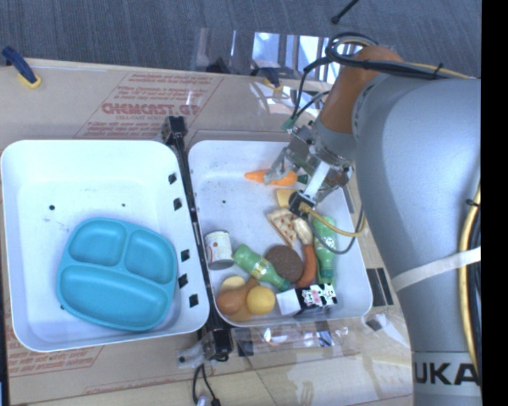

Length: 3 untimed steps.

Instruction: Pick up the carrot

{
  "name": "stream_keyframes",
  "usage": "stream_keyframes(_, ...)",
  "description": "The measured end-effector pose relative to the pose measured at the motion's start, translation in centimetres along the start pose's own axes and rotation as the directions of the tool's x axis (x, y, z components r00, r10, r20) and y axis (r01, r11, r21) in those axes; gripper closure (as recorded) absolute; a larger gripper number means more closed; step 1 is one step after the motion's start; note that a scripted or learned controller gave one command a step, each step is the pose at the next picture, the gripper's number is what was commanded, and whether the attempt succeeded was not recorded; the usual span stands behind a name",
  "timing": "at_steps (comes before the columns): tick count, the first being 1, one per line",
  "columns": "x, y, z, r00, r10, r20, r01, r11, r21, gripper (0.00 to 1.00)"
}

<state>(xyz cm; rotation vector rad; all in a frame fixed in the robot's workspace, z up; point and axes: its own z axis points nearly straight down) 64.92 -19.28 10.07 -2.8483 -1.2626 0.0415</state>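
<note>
**Tool over the carrot, grasp not confirmed**

Carrot [258, 176] is in the right bin [229, 163], upper middle of the floor, lying flat and roughly level across the view. It sits apart from the main pile, bare white floor on its left side, so it looks like an easy target from above.

Tool [298, 176] is just beside the carrot's right end, possibly touching; it comes in from the right at a slant. Can't tell whether it is open or closed: the wrist hardware and cables crowd that spot, and nothing shows the carrot clamped. So no claim of a hold. Judgement: this is the approach or close step, lift not yet done.

Below the tool the rest of the toy food is bunched in the bin's lower right: cracker [281, 223], brown cookie [284, 262], green bottle [256, 261], orange fruit [260, 299], small can [218, 248] and milk carton [317, 296]. That crowding is probably just how things fell, nothing stacked on the carrot.

Left bin [34, 167] holds a blue divided plate [117, 273], well apart from the work.

Both bins sit on the counter [85, 100], clipped together at the shared wall.

Risk: slanted approach at the carrot's end could just push it sideways.
</note>
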Motion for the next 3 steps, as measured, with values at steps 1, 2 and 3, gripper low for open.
stream_keyframes(1, 0.14, -0.08, -1.01, 1.0, -0.008, 0.001, 0.008, 1.0, 0.004, 1.0)
stream_keyframes(2, 0.14, -0.09, -0.99, 1.0, -0.009, 0.002, 0.009, 1.0, 0.004, 0.0)
stream_keyframes(3, 0.15, -0.18, -1.95, 1.0, -0.013, 0.005, 0.013, 1.0, 0.011, 1.0)
